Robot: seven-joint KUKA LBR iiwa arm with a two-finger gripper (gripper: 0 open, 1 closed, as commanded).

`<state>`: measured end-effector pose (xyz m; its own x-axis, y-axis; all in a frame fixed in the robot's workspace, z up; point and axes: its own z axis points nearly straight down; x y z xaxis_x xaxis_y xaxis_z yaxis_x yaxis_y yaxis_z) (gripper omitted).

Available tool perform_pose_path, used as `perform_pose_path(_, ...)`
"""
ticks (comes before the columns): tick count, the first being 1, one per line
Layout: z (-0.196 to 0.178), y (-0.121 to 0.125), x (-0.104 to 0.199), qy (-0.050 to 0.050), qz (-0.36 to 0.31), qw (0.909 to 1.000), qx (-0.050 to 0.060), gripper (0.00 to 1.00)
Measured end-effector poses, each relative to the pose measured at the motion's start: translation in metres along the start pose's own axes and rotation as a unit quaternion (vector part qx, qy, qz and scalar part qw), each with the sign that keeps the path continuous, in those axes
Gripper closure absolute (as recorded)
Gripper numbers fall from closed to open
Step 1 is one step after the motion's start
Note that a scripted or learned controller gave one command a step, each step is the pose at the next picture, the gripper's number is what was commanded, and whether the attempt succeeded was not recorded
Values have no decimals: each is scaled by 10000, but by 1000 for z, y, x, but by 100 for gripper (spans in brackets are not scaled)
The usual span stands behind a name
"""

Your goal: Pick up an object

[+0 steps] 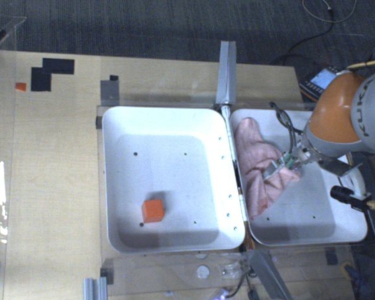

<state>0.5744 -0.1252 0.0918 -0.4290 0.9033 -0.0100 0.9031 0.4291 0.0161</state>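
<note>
A crumpled pink cloth [257, 167] lies along the left side of the right bin [312, 220], against the wall next to the left bin. My gripper [276, 169] is down on the cloth's right edge, reaching in from the right below the orange band of the arm. The cloth bunches up around the gripper's tip. A small orange block [153, 210] sits in the left bin [169, 130], near its front left corner, far from the gripper.
Flat black shapes [50, 72] and a tiny orange square [20, 87] lie on the wooden bench at the far left. A grey metal post [227, 74] stands behind the seam between the bins. Cables and a small screen [322, 80] lie at the back right.
</note>
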Motion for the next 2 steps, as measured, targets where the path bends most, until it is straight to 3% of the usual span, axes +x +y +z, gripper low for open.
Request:
perform_pose_path(1,-20,12,-3,25,854,9963,49,0)
perform_pose_path(2,0,-28,-17,-7,646,9979,2,0)
